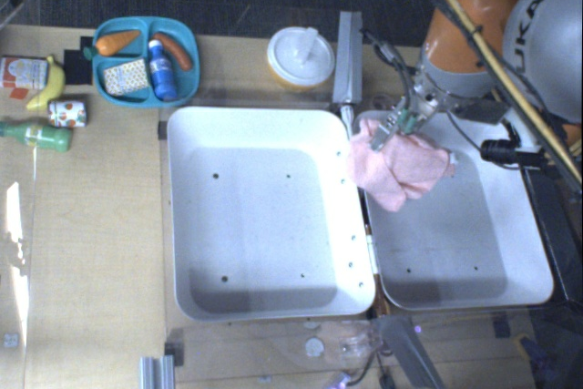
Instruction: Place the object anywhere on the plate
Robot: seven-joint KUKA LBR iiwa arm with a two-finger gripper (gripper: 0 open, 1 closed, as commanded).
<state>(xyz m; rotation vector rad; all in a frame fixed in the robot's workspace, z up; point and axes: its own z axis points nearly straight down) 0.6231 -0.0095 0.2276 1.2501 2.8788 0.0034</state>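
Down at the upper left corner of the right bin, the gripper sits at the top edge of a pink cloth, its fingers drawn in close on a fold of the fabric so that the cloth bunches up under them. The cloth spreads out below and to the right of the gripper in a crumpled heap, and its left side lies against the wall that the two bins share, with a small flap over that rim. The arm comes in from the upper right, its orange band showing above the grey wrist, and dark cables trail past it toward the right side of the bin. The left bin lies just beside the right one, their rims touching along the middle. On the bench above the left bin stands a round yellow and white container with a lid, near the top of a grey metal bracket that runs between the bins. Well apart to the left sits a blue divided plate holding toy food: a carrot, a hot dog, a blue bottle and a pale square piece. Further left lie a banana, a small can, a green bottle and a small carton.
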